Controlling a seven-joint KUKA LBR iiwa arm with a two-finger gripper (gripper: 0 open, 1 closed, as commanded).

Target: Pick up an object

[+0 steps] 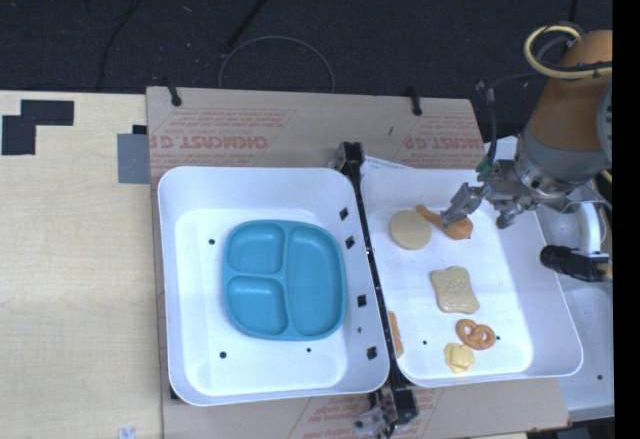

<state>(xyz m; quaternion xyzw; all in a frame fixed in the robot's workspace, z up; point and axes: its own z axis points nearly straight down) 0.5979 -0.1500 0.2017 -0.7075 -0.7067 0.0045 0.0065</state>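
The right bin (pixel 535 277) holds several food pieces: a round beige cookie (pixel 410 229), an orange carrot-like piece (pixel 447 223), a bread slice (pixel 454 289), a pretzel (pixel 476 334) and a small yellow piece (pixel 458 357). My gripper (pixel 487 208) hangs over the bin's far right part, open, fingers spread. Its left fingertip (pixel 465 200) sits right at the upper end of the orange piece. Nothing shows between the fingers.
The left bin (pixel 190 227) carries a blue divided plate (pixel 283 279). Another orange-brown piece (pixel 395 333) lies against the right bin's left wall. A black divider bar (pixel 365 267) runs between the bins. Cardboard (pixel 300 132) lies behind them.
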